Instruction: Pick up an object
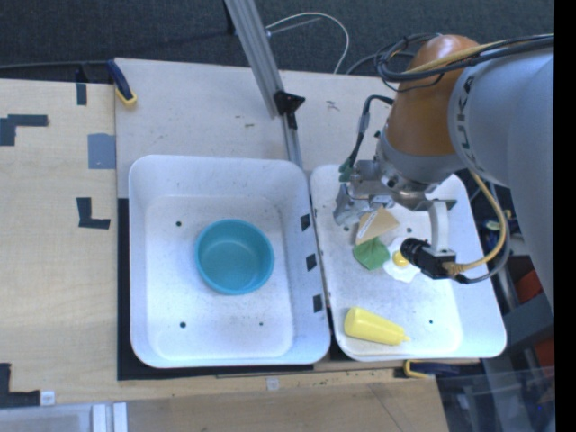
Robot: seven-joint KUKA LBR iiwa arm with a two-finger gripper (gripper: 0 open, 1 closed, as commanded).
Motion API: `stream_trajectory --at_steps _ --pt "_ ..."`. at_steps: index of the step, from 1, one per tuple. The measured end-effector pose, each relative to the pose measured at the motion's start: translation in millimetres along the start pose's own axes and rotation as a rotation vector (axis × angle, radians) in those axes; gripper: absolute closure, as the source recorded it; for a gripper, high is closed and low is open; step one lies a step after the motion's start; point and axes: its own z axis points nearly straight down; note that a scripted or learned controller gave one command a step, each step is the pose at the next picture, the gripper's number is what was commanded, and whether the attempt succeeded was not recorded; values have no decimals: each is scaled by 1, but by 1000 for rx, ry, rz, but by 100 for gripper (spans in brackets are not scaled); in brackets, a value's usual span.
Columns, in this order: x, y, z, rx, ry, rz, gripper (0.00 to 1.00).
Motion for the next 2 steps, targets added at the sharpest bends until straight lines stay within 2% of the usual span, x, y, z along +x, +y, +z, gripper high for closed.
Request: stream_trajectory --at_steps 1,2 --pt "56 14 -1 0 0 -1 100" --pt "105 13 -10 1 0 0 100"
